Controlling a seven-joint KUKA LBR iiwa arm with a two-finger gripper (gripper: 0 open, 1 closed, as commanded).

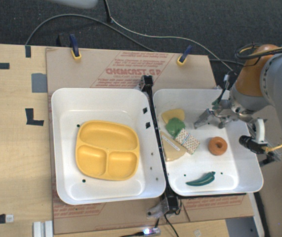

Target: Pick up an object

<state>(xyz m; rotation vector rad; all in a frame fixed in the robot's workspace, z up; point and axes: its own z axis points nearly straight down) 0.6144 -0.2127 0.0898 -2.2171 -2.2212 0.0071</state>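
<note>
The right bin (244,179) holds several small objects. An orange doughnut (218,145) lies right of centre, and a dark green chili pepper (200,179) lies near the front wall. By the left wall a green lump (175,127) rests on a pale yellow piece (173,116), with a checkered packet (187,141) and a cream flat piece (173,151) just below. My gripper (211,123) hangs over the bin's back half, above and slightly left of the doughnut. Its fingers stand open with nothing between them.
A yellow divided plate (107,149) lies in the left bin (61,132). A black divider clip (146,83) sits where the two bins meet at the back. A black cable (131,31) runs across the floor behind the bench.
</note>
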